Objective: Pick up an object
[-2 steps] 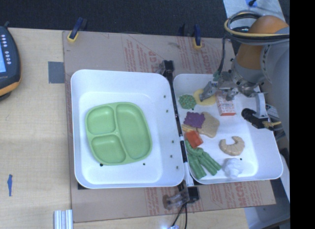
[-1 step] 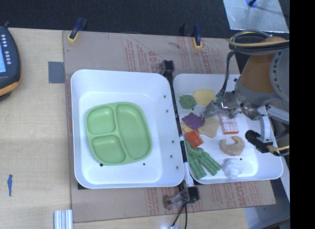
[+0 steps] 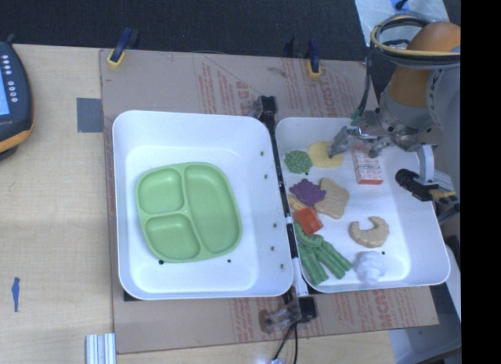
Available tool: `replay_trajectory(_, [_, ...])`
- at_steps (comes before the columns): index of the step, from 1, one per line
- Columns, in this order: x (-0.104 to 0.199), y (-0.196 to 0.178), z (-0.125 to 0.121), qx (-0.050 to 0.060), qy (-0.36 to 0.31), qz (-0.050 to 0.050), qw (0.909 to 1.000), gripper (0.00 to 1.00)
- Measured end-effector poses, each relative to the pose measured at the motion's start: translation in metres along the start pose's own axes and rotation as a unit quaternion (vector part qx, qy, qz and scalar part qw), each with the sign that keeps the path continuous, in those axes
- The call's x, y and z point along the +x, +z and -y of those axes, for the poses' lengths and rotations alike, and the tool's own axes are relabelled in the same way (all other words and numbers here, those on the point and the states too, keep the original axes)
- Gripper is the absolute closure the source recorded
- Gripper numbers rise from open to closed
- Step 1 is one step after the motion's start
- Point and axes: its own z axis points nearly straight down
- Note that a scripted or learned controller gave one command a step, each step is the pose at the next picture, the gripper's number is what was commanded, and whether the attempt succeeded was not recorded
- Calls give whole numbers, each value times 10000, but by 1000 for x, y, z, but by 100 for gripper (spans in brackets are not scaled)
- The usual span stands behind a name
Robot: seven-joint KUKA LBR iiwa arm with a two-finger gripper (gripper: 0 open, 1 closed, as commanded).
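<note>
— Why hang over the right bin (image 3: 419, 221)?

— The toy food lies there — croissant (image 3: 369, 232), green beans (image 3: 322, 257), a small carton (image 3: 367, 171) just below my end effector (image 3: 362, 140). I cannot tell how it is set.

— And the left bin (image 3: 125, 198)?

— It holds the green divided plate (image 3: 188, 211), presumably for drop-offs.

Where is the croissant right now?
The croissant lies in the right bin, toward its near right part, just above the crumpled white object and right of the tan cracker-shaped piece.
</note>
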Motion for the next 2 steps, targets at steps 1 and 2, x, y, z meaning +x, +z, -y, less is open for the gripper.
replay_trajectory(1, [-30,0,2,6,17,2,10000,0])
replay_trajectory(2, [-29,-7,4,40,-4,-6,10000,100])
